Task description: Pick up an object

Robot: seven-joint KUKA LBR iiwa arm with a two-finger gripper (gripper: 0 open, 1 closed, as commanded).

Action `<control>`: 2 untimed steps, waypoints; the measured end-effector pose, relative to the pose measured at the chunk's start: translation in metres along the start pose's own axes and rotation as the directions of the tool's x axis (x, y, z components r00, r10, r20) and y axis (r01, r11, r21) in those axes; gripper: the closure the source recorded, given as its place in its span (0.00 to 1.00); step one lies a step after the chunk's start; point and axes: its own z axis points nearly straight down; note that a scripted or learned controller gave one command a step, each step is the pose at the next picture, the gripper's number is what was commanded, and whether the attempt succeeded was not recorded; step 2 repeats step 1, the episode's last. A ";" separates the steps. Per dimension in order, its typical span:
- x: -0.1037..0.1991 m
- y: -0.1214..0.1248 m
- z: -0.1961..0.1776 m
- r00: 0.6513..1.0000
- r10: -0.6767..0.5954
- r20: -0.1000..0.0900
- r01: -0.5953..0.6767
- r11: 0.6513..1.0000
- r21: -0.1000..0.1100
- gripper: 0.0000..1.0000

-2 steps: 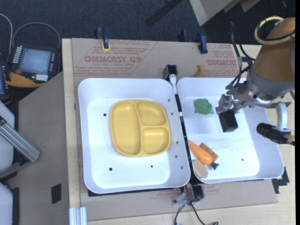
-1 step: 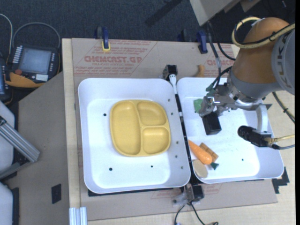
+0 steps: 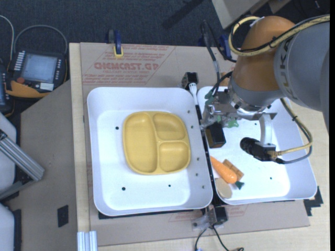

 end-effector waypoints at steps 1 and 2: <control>0.052 -0.001 0.004 1.000 0.001 0.001 -0.001 1.000 0.001 1.00; 0.052 -0.001 0.004 1.000 0.001 0.001 -0.001 1.000 0.001 1.00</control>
